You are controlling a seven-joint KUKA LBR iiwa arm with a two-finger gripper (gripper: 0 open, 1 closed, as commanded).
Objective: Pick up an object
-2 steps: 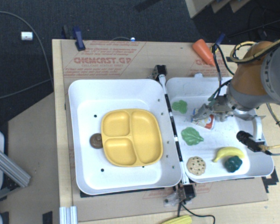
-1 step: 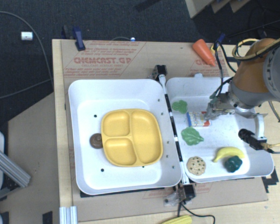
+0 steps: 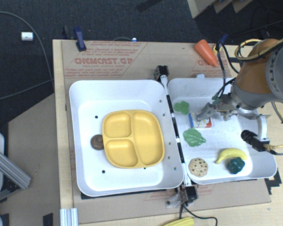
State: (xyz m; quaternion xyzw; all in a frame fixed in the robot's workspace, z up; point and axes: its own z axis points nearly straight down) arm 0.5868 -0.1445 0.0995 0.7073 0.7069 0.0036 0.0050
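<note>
Both bins (image 3: 80, 126) look like smooth white plastic with a slight sheen, and the yellow tray (image 3: 132, 138) is glossy moulded plastic. The table (image 3: 108, 60) is matt brown board, printed like cardboard, and the floor (image 3: 28, 69) around it is dark and rough like carpet. The banana (image 3: 229, 154), the cookie (image 3: 198, 166) and the leaves (image 3: 194, 137) look like smooth plastic toys.

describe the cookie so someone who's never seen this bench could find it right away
Look in the right white bin, at its near left corner by the divider between the two bins. The cookie lies there, below a green leaf and left of the banana. It is the only round, tan piece with dark chips.
</note>
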